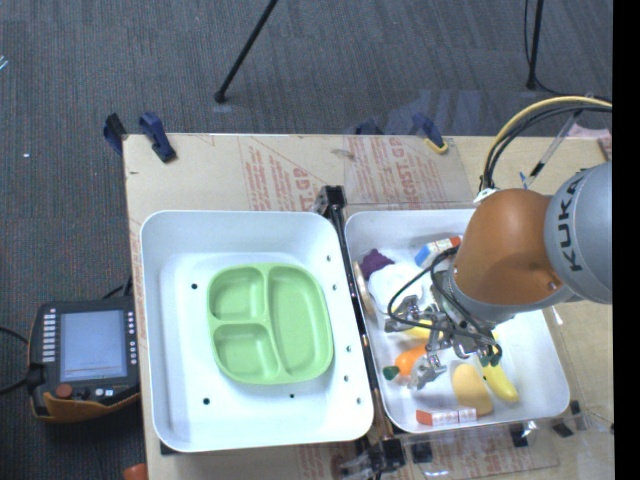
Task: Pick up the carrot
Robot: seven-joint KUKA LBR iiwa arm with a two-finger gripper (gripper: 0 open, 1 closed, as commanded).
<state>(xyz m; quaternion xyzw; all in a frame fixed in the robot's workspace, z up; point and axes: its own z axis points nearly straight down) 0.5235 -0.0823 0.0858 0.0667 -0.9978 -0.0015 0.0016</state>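
Low over the right bin [556, 368] with the gripper [437, 356], the bulky orange band [505, 248] directly above and hiding much of the mechanism. Cannot tell from this slant how wide the gripper stands, nor whether anything sits in its grasp; too much metal and cable overlapping there. Just beside the gripper, on the side toward the left bin [160, 268], lies the carrot [409, 360], touching or nearly touching the metal, with its green end pointing farther away toward the dividing wall. Probably down this low because the carrot lies flat on the bin floor, which calls for a close, near-vertical approach. On the gripper's opposite side, crowded close: a yellow rounded fruit [470, 386] and a banana [503, 385], likely to get nudged or caught by mistake. Beyond the gripper, toward the bin's far wall: a white object [392, 284], a purple piece [376, 263] and a small bottle [438, 251]. Well apart in the left bin, a green divided plate [270, 323], no part of this pick. Judged as the grasp step, not yet shown as done.
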